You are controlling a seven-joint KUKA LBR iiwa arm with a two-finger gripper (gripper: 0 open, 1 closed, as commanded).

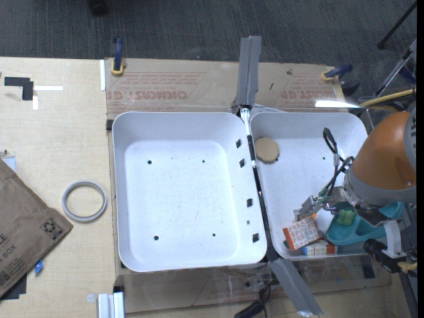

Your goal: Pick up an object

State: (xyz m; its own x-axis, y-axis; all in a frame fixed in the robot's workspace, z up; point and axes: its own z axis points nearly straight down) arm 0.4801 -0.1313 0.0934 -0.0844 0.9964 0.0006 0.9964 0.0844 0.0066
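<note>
The right bin [291,177] holds a round tan disc [267,150] near its far left corner. A small black object [329,140] lies by the far right wall. At the near right corner is a pile: a red and white packet [302,232], a teal object [347,228] and a small orange and white item [318,249]. My gripper [309,208] hangs low over this pile, just above the red packet, at the end of the grey arm with its orange band [391,156]. Nothing shows held in it.
The left bin [179,197] adjoins the right one along a divider with black clips [250,177]. A roll of tape [85,200] and a brown cardboard box [23,227] lie on the bench at the left. Clamps [118,63] hold the cardboard backing.
</note>
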